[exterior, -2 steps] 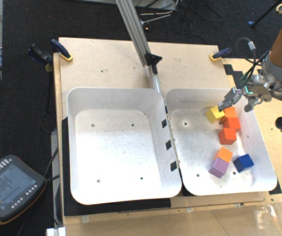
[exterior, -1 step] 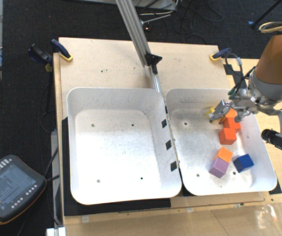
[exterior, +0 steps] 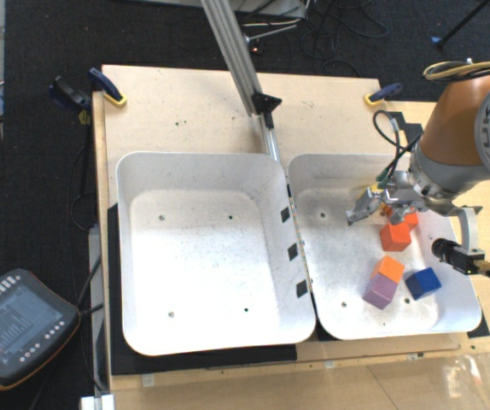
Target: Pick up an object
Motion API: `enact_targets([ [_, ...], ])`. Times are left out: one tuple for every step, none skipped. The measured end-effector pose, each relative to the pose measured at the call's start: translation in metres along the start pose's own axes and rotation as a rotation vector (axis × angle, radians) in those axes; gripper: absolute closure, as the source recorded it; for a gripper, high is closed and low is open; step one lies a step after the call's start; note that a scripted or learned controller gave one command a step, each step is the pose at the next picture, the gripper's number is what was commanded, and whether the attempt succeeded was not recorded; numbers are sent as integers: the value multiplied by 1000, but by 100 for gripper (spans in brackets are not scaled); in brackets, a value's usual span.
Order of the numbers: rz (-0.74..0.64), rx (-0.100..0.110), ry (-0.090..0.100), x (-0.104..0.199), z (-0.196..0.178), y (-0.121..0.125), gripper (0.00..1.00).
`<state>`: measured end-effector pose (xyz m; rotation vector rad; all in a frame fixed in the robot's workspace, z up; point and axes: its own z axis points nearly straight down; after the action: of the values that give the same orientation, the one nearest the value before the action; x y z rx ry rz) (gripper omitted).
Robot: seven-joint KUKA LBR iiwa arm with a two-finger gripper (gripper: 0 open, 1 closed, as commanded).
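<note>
My gripper [exterior: 371, 207] hangs over the middle of the right bin [exterior: 330, 314], on the grey arm with its orange band [exterior: 460, 131] reaching in from the right. A red-orange block [exterior: 397, 234] lies just right of and below the gripper, its top edge partly covered by the wrist. Further toward the front of the bin sit an orange block [exterior: 390, 268], a purple block [exterior: 381, 291] touching it, and a blue block [exterior: 422, 283] slightly to their right.
The left bin [exterior: 134, 229] adjoins the right one along a shared rim with black clips [exterior: 294, 250]. A slanted metal pole [exterior: 236, 49] stands behind the bins. A teach pendant [exterior: 14, 323] lies off the bench at the lower left.
</note>
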<state>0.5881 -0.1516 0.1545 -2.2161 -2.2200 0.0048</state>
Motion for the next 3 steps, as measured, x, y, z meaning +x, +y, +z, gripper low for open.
enact_targets([
  [1,-16,-4,0,33,3,0],
  [2,-9,-2,0,28,1,100],
  [-1,-12,-3,3,-18,9,100],
])
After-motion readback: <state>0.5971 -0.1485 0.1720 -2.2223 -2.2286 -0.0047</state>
